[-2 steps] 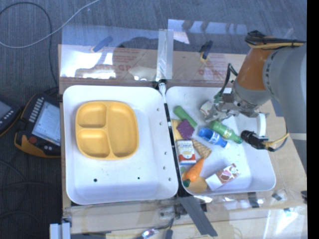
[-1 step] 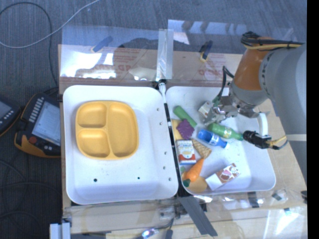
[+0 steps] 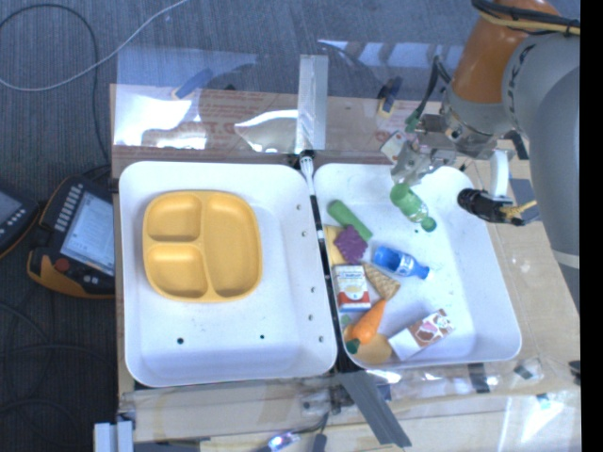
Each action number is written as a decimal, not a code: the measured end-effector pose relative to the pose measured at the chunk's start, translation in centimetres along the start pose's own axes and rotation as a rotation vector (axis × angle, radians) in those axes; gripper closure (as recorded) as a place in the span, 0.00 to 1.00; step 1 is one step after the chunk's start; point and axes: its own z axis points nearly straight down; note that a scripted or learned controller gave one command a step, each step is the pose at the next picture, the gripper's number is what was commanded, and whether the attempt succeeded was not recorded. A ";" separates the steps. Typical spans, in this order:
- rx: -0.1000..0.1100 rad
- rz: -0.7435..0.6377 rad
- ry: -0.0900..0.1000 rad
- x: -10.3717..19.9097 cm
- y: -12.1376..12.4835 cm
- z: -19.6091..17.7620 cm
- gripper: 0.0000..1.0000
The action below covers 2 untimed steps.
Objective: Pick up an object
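Observation:
My gripper (image 3: 411, 175) hangs over the far part of the right bin (image 3: 490, 281). A small green bottle (image 3: 413, 203) sits tilted right under it, its upper end between the fingers, so the gripper is shut on it. In the bin below lie a green cucumber (image 3: 349, 217), purple grapes (image 3: 350, 244), a blue bottle (image 3: 399, 263), a red and white box (image 3: 352, 287), a carrot (image 3: 369, 320) and a small white and red carton (image 3: 421, 333).
The left bin (image 3: 188, 347) holds a yellow divided plate (image 3: 202, 245). The right bin's objects crowd its left and front side. A pendant with a screen (image 3: 75, 234) lies on the floor at the left. The arm's grey body (image 3: 556, 158) covers the right edge.

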 end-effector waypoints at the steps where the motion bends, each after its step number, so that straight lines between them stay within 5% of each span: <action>1: -0.001 -0.161 0.002 7.8 -2.2 -2.1 1.00; 2: -0.001 -0.296 0.002 4.3 -11.2 -6.1 1.00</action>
